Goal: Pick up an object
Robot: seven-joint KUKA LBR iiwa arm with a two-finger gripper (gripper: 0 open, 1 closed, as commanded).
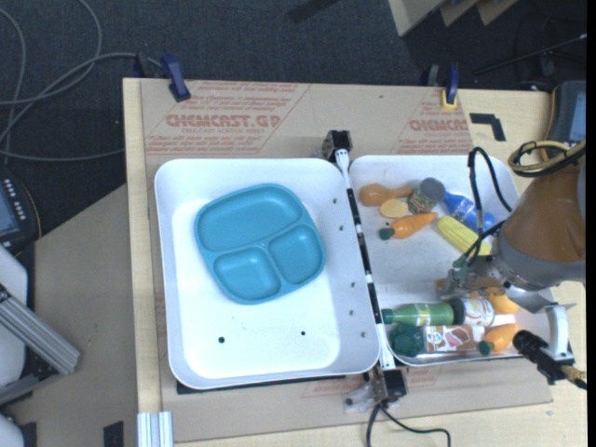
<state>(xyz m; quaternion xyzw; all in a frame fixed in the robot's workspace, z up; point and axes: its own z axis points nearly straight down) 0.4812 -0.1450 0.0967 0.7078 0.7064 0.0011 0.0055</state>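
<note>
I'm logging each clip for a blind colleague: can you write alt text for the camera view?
The grey arm's gripper hangs low over the right bin, above a green-capped bottle among small toy foods like a carrot and corn cob. The left bin holds a blue divided plate.

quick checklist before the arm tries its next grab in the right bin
1. Gripper over the right bin, not the left: ok.
2. Target under it: cannot tell; the green bottle lies just below it in the view.
3. Finger state: cannot tell, wrist hides them.
4. Something already held: cannot tell.
5. Crowding: not ok; bottle, yellow corn and orange carrot lie close together.
6. Blue divided plate sits in the left bin, away from the arm: ok.
</note>
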